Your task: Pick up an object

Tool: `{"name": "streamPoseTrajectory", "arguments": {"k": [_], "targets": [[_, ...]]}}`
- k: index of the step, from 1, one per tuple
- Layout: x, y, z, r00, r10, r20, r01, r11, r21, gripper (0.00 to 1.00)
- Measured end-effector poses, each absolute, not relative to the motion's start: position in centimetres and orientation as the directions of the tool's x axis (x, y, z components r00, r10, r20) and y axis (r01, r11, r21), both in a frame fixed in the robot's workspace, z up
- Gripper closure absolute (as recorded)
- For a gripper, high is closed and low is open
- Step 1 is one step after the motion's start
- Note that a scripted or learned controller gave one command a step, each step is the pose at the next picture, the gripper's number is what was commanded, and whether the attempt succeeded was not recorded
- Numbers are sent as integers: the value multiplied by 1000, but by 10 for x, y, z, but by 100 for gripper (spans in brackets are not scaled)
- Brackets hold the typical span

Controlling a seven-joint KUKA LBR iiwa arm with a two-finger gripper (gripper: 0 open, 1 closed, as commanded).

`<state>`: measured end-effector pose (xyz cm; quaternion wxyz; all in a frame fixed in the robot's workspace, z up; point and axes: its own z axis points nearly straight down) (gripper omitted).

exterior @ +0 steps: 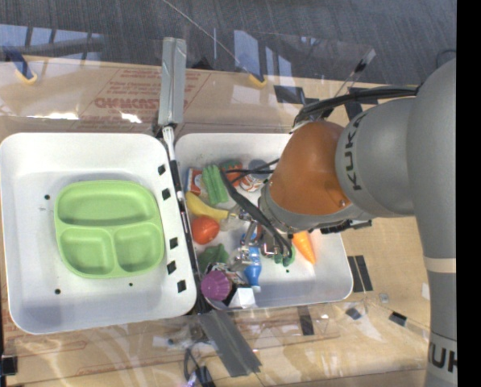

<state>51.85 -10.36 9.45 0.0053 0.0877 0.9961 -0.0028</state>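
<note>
Right bin point(330, 274), centre-right of frame, holds the clutter: banana point(205, 209), red tomato point(205, 230), green pepper strips point(217, 183), orange carrot point(304, 247), purple ball point(217, 285), blue bottle point(252, 266). Claw point(260, 244) is down among them just above the blue bottle, arm's orange band over the bin. Can't tell claw state. Left bin point(22, 216) carries a green divided plate point(109, 228).

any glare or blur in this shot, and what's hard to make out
Camera view: glare streaks lie across the clear panels behind the bins and along the bench's front edge; the green tray in the left bin is sharp and evenly lit; the arm shadows and hides part of the right bin's clutter.
</note>
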Motion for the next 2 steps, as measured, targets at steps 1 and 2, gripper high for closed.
{"name": "streamPoseTrajectory", "arguments": {"k": [1,2], "targets": [[488,-110,100,-969,245,-43,245,969,-5,0],[487,-107,101,-956,291,-44,291,957,-11,0]]}}
